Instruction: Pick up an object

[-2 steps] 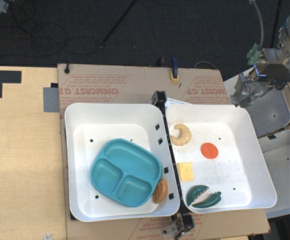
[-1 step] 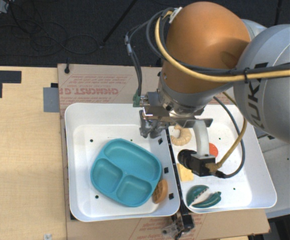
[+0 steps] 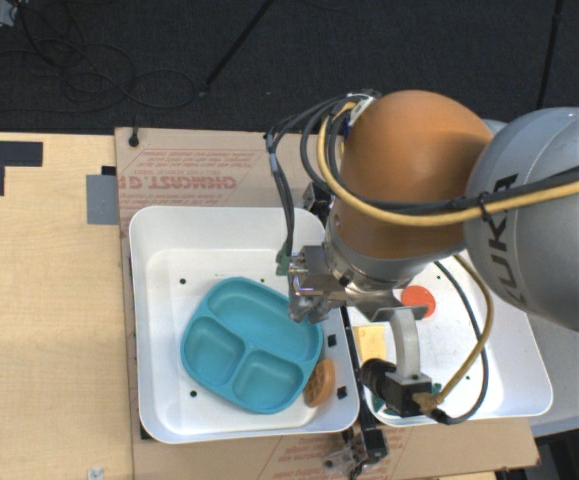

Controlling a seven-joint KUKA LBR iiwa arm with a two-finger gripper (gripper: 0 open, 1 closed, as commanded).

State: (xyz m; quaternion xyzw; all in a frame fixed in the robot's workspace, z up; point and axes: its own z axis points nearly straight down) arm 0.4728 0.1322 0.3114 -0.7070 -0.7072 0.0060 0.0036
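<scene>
— Four loose things are lying in the two bins; which one is sitting nearest the gripper (image 3: 306,303)?
— That is the teal divided plate (image 3: 239,353). It is lying flat in the left bin (image 3: 159,268), toward the bin's near right part, and the gripper is hanging over the plate's far right edge, close to the wall between the bins.
— Is the gripper holding it?
— I cannot tell. The wrist is covering it from above, so I am not seeing whether it is open or closed, or whether it has hold of anything.
— What is lying around the plate?
— A brown round piece (image 3: 319,382), rather like a biscuit, is resting against the plate's near right rim, just beside the bin's right wall. In the right bin (image 3: 519,388), a yellow block (image 3: 370,342) is peeking out from under the arm (image 3: 419,188), and an orange disc (image 3: 419,300) is lying near it, partly hidden.
— And further out?
— The grey arm with its orange band is reaching in from the right and looming over the right bin. Both bins are sitting on brown cardboard (image 3: 189,173), which is lying on the pale wooden bench (image 3: 39,318)
</scene>
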